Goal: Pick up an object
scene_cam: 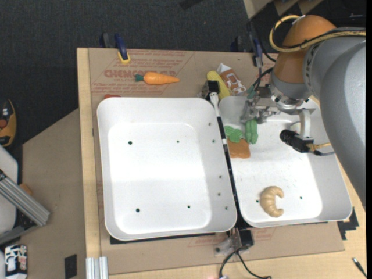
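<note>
Your arm [325, 63] reaches over the right bin [302, 179]; its gripper [251, 116] sits low at the far-left corner, fingers narrow around a green object [251, 131]. You'll see a croissant [271, 200] nearer.

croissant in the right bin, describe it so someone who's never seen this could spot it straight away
Start at the right bin, the one beneath the arm. Look to its near end, away from the gripper and the green pieces. The croissant lies alone there: a pale tan, curved, ridged pastry, unlike the flat orange piece farther up.
</note>
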